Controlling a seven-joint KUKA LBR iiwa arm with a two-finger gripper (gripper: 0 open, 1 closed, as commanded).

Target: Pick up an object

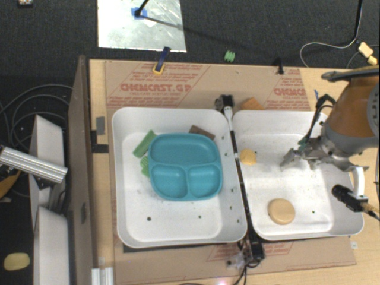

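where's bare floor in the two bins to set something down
Right bin: bare floor between the small yellow piece and the round tan disc, plus the far strip behind the gripper. Left bin: the blue divided tray crowds the middle; bare floor along the near edge.

One fixed camera looking down at a slant from above the bench (196,82), taking in both white bins side by side, left bin (127,218), right bin (332,224), arm (356,114) reaching in from the right
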